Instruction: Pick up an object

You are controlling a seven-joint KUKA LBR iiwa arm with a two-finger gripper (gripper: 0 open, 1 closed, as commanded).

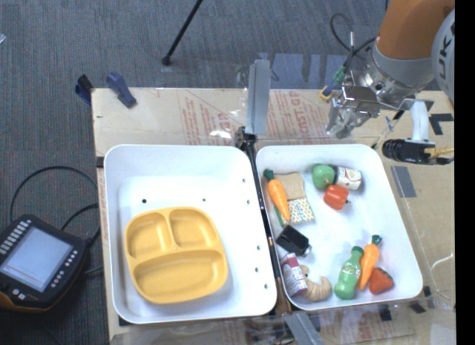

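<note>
Above the right bin's (pixel 393 188) far rim, pincer (pixel 343 126) clear of every object, its opening impossible to tell.

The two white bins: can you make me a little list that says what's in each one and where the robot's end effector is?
left bin: yellow divided plate
right bin: two carrots, green bottle, black block, croissant, other toy foods
end effector: above the right bin's far edge, holding nothing visible
arm: comes in from the right
</note>
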